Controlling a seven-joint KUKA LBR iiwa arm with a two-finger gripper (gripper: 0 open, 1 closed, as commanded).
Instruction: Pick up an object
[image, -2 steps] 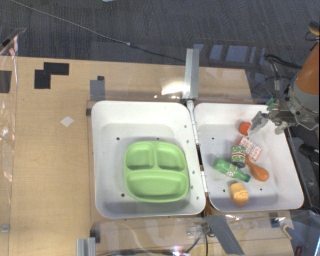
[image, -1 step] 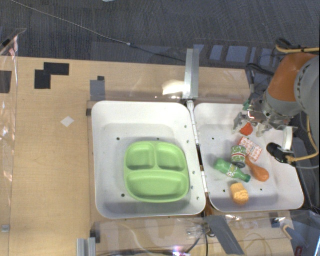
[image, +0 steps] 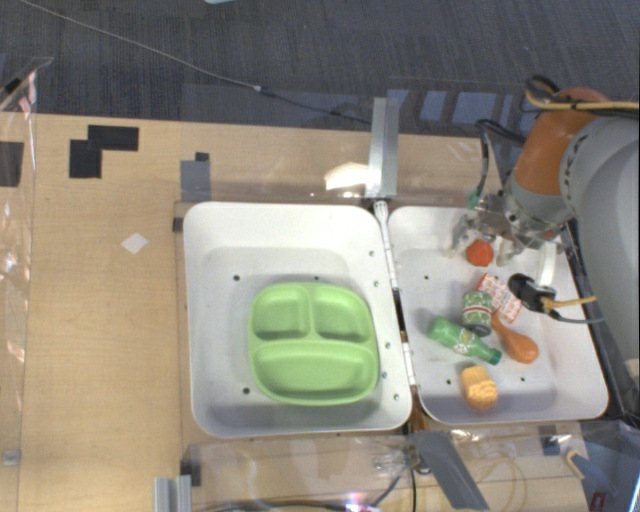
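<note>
Item, right bin (image: 590, 395), far end: my gripper (image: 487, 238) poised with fingers spread over the small red-orange ball (image: 481, 253), nothing yet held; best practice, I judge, is lowering straight, centring the ball between fingers, clear of the can (image: 478, 312) nearer the bin's middle.

Two white bins (image: 200, 300) side by side, one green divided plate (image: 313, 342), one red ball (image: 480, 253), one green bottle (image: 462, 339), one small can (image: 478, 312), one orange drumstick-shaped toy (image: 517, 343), one yellow-orange block (image: 480, 386), one red-and-white packet (image: 503, 299)
</note>
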